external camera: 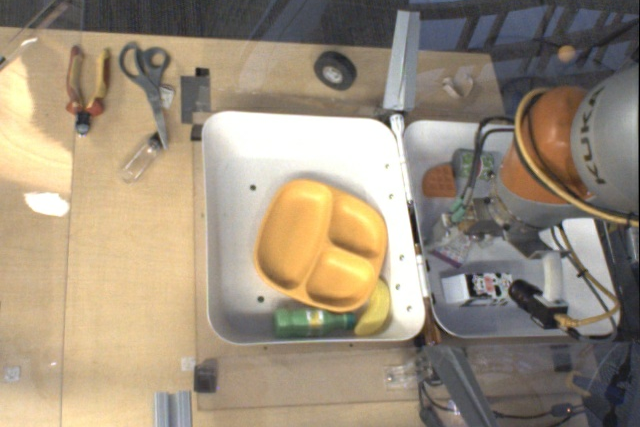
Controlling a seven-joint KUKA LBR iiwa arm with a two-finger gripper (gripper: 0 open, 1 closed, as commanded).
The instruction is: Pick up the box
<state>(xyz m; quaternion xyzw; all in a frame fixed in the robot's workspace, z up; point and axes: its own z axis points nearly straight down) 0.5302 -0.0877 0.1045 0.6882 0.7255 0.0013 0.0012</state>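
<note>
A: Box (480, 288) — small, grey-white, with a dark printed face; it lies flat in the right bin (432, 155), near the front wall and towards the bin's left corner.

B: How much room around it?

A: Little. The front rim runs just below it, a black part with a yellow cable sits just to its right, and the gripper (462, 233) hangs close above it in the view, amid wires. Whether its fingers are spread or closed, I cannot tell — the wrist and cabling hide them.

B: And the arm (590, 150)?

A: Grey and rounded, orange band at the wrist, covering most of the right bin. An orange-brown lump (438, 181) shows by the bin's left wall.

B: The left bin (300, 130)?

A: A glossy yellow three-part tray (322, 242), a green bottle (315, 320) and a yellow fruit (375, 311) along its front wall.

B: The bench (110, 275)?

A: Pale wood; scissors (150, 80), pliers (85, 85) and a tape roll (335, 69) lie at the back.
</note>
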